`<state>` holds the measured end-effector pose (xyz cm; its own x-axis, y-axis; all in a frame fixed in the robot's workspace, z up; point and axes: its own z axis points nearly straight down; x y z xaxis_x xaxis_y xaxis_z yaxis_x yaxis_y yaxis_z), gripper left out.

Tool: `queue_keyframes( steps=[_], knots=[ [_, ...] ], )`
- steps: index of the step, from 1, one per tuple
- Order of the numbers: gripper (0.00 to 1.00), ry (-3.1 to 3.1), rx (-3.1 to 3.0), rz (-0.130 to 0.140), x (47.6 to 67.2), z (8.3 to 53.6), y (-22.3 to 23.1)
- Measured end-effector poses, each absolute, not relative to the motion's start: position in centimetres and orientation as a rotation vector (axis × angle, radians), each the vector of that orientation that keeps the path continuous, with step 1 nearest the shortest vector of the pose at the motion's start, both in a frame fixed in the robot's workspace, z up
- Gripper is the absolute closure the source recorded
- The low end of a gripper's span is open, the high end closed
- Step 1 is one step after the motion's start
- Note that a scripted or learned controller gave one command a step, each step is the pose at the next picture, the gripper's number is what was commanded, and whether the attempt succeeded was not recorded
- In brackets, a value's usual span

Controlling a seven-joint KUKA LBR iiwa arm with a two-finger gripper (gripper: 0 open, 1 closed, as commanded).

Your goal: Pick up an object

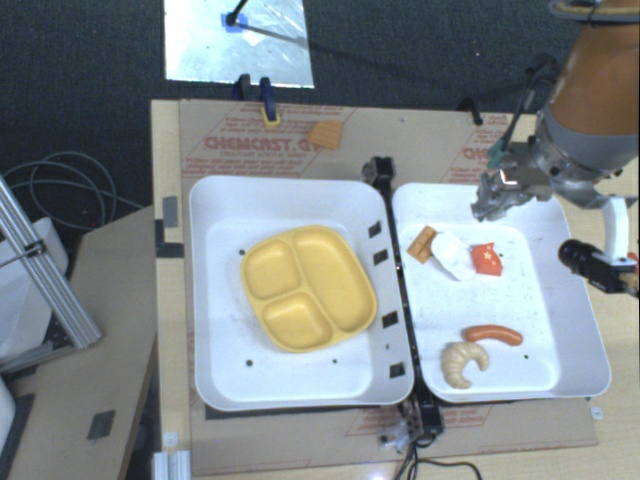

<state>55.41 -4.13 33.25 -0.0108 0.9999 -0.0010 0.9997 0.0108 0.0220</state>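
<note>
Grey arm point(590, 88) entering from right, wrist bent downward, end effector point(492, 204) lowered

My gripper point(493, 200) hangs over the right bin's point(570, 368) far edge, above the white piece point(452, 255).

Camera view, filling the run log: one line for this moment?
gripper: above right bin far edge | holding: nothing seen | sausage, croissant: in bin

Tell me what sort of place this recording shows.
Probably a robot lab's pick-and-place test bench: two white bins on cardboard, toy food such as a croissant and sausage, and a yellow divided tray.
</note>
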Motion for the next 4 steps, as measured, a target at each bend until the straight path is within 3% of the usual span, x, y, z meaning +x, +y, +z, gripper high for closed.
queue_keyframes(
  steps=[1,2,3,4],
  knots=[
    [1.00,2.228,2.228,-0.010,48.3,23.1,-3.7],
    [1.00,2.234,2.215,-0.002,48.6,18.1,1.9],
    [0.00,2.223,2.219,0.001,48.7,18.4,1.6],
    [0.00,2.203,2.223,0.006,48.7,26.9,-9.3]
  ],
)
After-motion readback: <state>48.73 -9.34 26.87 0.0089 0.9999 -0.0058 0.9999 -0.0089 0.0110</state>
